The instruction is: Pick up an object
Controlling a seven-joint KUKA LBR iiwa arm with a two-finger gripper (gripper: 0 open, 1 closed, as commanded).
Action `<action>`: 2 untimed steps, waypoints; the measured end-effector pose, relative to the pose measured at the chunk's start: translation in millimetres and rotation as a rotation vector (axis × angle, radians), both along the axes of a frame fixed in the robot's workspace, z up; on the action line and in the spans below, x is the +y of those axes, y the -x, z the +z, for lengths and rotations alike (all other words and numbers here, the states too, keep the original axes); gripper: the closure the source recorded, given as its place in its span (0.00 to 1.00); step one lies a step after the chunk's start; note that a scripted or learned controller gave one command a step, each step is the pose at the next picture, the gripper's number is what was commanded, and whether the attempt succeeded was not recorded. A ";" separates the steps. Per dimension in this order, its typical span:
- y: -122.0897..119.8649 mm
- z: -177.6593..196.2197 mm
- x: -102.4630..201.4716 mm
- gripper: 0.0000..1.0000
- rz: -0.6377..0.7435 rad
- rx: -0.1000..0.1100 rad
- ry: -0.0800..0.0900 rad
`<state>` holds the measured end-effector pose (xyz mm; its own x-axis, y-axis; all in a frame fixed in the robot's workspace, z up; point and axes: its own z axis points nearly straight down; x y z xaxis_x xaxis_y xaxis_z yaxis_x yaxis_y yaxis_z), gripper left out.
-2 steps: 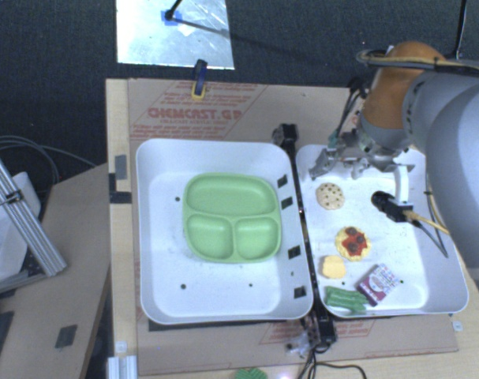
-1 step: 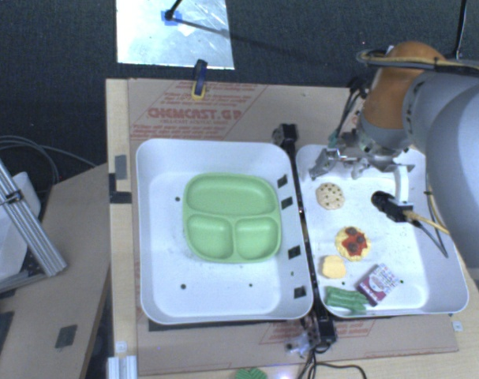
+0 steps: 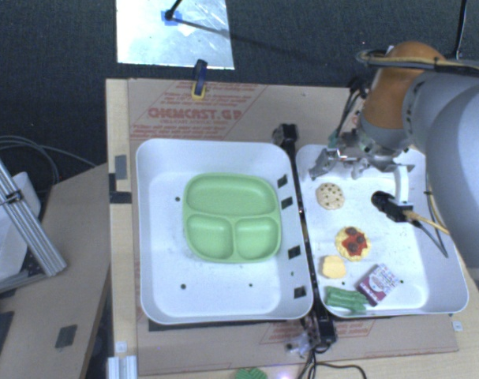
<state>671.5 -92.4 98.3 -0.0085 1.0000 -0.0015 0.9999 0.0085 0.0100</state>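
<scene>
At the right bin's [image 3: 432, 275] far left corner, just beyond the cookie [image 3: 329, 195]: tool [image 3: 332, 166], clenched or released cannot tell. Bare floor along right edge.

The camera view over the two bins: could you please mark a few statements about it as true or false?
1. The green tray lies in the bin on the view's left. True.
2. The cookie lies on the green tray. False: it lies in the bin on the view's right.
3. The gripper is over the bin on the view's right, close to the cookie. True.
4. The green tray has two compartments. False: it has three.
</scene>
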 end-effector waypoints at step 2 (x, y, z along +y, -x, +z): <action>0.0 0.0 0.0 0.00 0.000 0.000 0.000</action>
